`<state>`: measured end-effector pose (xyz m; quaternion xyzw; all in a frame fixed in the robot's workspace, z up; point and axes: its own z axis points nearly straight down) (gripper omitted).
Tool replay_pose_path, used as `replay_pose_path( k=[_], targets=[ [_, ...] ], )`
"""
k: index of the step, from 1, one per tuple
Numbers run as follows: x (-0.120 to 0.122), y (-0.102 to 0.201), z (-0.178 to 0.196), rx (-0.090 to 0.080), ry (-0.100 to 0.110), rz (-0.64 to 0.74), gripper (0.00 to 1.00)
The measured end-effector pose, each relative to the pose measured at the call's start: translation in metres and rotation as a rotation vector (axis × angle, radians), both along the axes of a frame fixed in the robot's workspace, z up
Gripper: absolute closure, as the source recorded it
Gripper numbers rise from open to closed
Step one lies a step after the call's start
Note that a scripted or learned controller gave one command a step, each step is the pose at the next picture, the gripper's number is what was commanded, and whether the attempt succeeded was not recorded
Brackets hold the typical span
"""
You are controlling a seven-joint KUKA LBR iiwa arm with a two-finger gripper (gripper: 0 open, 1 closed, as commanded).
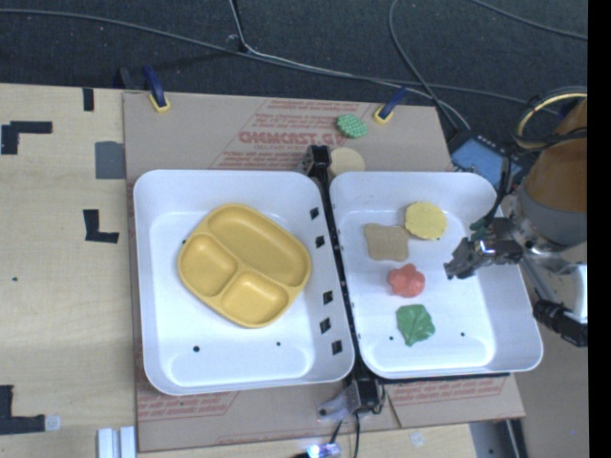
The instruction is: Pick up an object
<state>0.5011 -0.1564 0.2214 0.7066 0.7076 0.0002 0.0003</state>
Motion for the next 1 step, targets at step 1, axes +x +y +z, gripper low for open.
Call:
replay_pose_path(
  k=[1],
  targets=[
    [0.0062,0.0542,0.0067,0.002,0.001,0.006,1.0]
  ],
)
